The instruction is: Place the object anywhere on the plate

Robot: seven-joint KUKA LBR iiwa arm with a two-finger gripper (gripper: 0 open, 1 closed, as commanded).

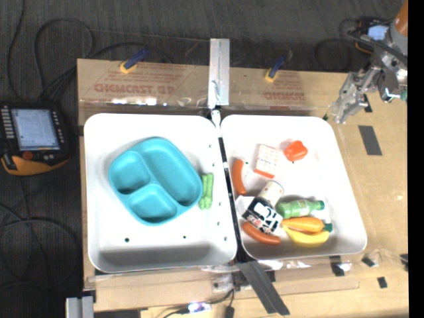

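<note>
Arm comes in at upper right of the camera view — grey links w/ an orange band at the top right corner. Wrist angles down and to the left, ending in the gripper (339, 113), metal fingers pointing down-left. Gripper sits at the bench's far right corner area, just off the bin's corner — nothing seen between the fingers.

Even, bright overhead light, glare off the clear sheet (199, 88) at twelve o'clock, soft shadows, slightly grainy focus throughout.
</note>
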